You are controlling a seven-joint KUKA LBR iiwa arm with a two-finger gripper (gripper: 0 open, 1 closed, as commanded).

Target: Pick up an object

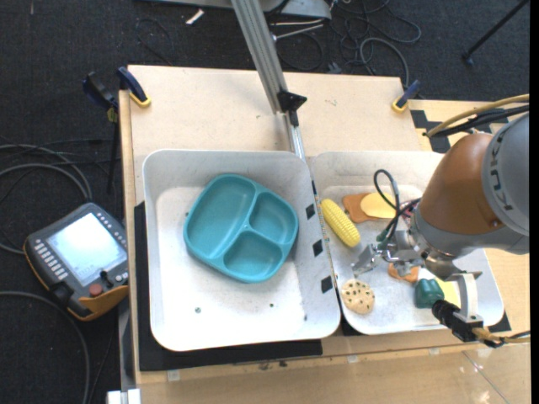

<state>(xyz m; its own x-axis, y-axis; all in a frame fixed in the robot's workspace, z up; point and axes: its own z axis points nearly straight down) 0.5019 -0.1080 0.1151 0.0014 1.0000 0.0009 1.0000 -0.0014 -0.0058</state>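
Over the right bin [337, 168], seen from the fixed overhead camera, the gripper [370, 257] hangs low at the end of the arm [472, 200], its metal tip near the bin's middle. Whether it is spread or clenched I cannot tell; nothing visible sits in it.

Taking the gripper as the landmark: the corn cob [340, 222] lies just up and to the left of it, close but apart. Its long axis runs on a slant from upper left to lower right, so the lower end points toward the gripper. The cookie [358, 296] lies just below and slightly left, round, with no axis to speak of. An orange flat piece [375, 205] lies above, past the corn. A smaller orange piece [402, 270] lies just right, partly under the wrist, and a teal piece [428, 290] further right and down.

Left of all this, well apart, a teal divided plate [242, 226] rests in the left bin [168, 293].

My judgement: the corn is the likeliest target, and a grasp would need to close across its slanted axis.
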